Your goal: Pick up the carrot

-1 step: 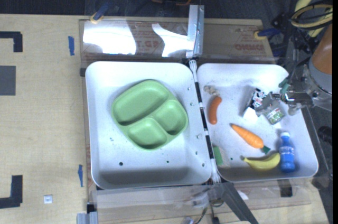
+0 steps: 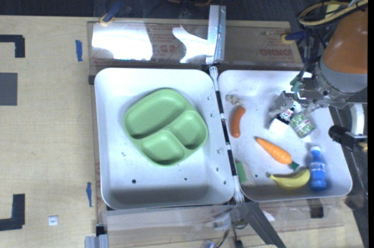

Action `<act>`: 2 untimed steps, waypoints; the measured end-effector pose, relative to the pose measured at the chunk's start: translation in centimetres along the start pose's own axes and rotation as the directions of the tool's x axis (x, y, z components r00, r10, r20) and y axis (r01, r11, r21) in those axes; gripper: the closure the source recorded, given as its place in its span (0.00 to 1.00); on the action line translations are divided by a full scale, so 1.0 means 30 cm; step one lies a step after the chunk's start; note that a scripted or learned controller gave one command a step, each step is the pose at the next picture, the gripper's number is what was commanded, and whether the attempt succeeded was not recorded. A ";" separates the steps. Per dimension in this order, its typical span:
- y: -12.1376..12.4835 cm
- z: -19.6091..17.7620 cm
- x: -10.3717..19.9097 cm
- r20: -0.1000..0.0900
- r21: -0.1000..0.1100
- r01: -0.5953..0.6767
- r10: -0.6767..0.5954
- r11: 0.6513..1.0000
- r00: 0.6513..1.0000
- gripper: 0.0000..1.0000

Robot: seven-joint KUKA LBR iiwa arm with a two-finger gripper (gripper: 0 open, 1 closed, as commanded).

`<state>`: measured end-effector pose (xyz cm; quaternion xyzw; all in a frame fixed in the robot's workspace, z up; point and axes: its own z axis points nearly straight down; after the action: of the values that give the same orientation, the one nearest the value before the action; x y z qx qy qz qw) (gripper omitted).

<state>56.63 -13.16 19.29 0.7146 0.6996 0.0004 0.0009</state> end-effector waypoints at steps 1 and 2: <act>-0.169 0.353 -0.002 0.000 -0.004 0.100 -0.100 0.995 0.995 0.00; -0.164 0.317 -0.003 0.002 -0.009 0.099 -0.099 0.995 0.995 1.00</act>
<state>51.71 -13.16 9.76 0.6792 0.7340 0.0029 0.0045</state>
